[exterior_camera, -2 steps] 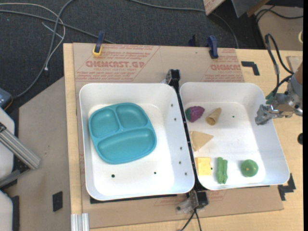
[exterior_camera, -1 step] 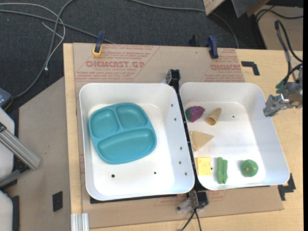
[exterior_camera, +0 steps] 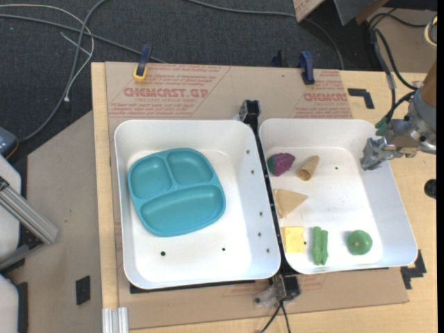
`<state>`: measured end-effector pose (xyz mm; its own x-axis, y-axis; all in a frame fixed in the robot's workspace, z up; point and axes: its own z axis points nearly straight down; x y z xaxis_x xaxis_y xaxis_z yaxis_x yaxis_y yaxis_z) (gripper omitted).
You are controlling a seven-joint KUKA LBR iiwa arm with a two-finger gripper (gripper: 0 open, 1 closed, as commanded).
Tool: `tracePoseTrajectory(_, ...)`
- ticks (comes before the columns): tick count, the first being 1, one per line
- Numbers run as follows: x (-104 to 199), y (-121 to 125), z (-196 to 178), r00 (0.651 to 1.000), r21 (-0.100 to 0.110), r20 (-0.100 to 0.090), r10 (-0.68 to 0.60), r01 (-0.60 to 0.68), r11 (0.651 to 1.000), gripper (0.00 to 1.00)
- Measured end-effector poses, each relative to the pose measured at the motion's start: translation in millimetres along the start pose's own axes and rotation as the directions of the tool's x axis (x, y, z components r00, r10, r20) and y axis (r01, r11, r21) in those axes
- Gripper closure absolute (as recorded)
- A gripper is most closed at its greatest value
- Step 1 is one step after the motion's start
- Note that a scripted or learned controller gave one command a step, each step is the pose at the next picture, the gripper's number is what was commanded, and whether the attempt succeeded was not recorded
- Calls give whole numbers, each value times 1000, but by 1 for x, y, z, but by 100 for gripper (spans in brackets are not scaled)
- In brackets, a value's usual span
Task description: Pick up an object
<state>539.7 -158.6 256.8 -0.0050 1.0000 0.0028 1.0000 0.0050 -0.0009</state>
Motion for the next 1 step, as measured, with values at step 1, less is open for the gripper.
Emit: tracePoseTrajectory(1,61,-2,-3,1000,0,-1,-1,1,1000,100)
